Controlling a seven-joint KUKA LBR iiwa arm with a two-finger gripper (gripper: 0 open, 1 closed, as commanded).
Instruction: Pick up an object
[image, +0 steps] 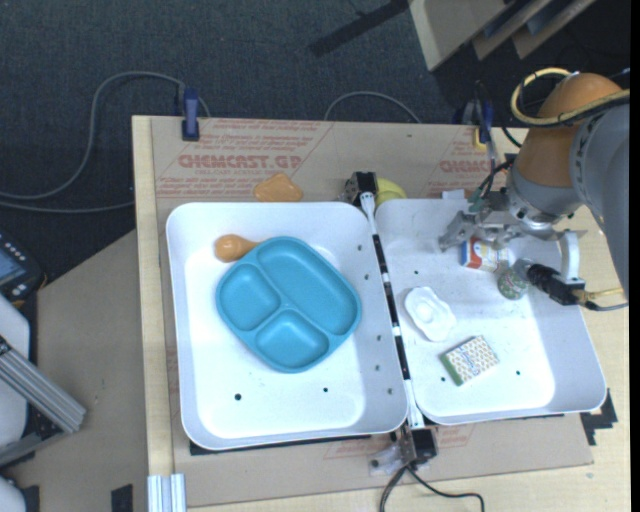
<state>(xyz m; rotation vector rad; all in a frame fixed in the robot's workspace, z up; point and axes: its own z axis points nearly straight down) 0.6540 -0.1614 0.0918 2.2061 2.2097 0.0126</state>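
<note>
My gripper (482, 230) hangs over the back part of the right bin (560, 385), below the grey arm with its orange band. Right under it lies a small red, white and blue object (472, 254); I cannot see whether it is gripped. Just to the right lies a round greenish object (512, 283). A white lumpy object (428, 311) rests near the bin's left side, and a green patterned packet (469, 358) lies toward the front. In the left bin (200, 380) sits a blue divided plate (288, 301) with a small orange object (234, 246) at its back left.
An orange item (277, 187) and a yellow item (389, 190) lie on the board behind the bins. A black clip (361, 185) sits at the back of the ridge where the bins meet. Cables run across the dark floor beyond the bench.
</note>
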